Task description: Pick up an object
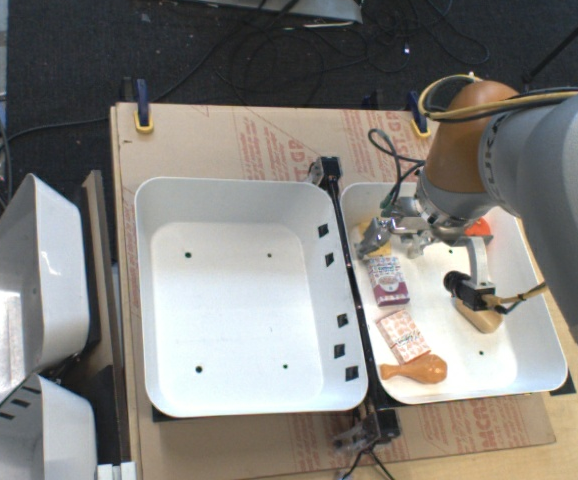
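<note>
1. gripper [385, 228] sits low over the right bin's [514, 353] upper left corner, close to the divider with the left bin [229, 303].
2. open or closed: can't tell from this angle, and nothing is visibly gripped.
3. small yellow item [372, 238] is right at the gripper tip, contact unclear.
4. purple box [389, 280] lies just below the gripper, apart from it.
5. pink patterned box [403, 335] is further down, with a tan drumstick-shaped toy [418, 371] near the bin's front edge.
</note>
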